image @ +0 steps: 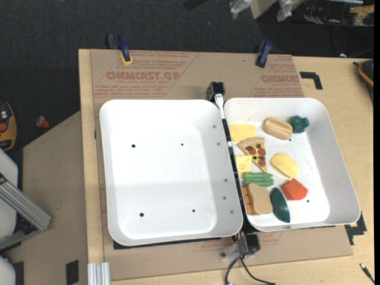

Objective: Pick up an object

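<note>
Presently, gripper (259, 5) parked high above the right bin (332, 141); I cannot tell its state.
I judge the bread roll (277, 127) light, rigid, smooth; grasp across its short axis.

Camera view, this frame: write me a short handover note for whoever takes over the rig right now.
Tool: up at the top of the view, beyond the bench, well clear of both bins; nothing seen between its fingers.
Things: all toy food sits in the right bin, including a bread roll, pizza slice, lemon and red piece.
Done: nothing picked yet.
Left: reach down, grasp one item, lift.
</note>
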Robot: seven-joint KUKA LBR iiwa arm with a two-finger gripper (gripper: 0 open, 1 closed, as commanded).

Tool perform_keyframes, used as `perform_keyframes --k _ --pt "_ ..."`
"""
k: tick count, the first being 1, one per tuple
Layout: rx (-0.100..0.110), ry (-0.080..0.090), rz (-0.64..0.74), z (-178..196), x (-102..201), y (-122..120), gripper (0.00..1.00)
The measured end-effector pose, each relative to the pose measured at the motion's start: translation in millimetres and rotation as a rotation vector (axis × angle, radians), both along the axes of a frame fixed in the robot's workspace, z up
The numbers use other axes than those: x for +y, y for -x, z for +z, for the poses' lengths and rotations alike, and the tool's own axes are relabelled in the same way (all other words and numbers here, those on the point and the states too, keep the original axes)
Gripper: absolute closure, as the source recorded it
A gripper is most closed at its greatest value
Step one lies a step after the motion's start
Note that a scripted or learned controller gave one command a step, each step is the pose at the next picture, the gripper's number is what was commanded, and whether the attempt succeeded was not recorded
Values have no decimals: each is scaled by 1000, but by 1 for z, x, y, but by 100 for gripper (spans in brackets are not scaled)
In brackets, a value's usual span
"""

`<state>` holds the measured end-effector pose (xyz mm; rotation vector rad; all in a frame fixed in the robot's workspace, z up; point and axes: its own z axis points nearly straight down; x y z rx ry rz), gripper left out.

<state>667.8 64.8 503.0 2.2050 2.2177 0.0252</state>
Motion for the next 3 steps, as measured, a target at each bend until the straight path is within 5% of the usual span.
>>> perform_keyframes --k 1,2,3 --pt "15 3 -4 1 -2 1 100" --pt "21 -1 -1 35 29 70 100" --pt "39 3 -3 -88 36 169 100"
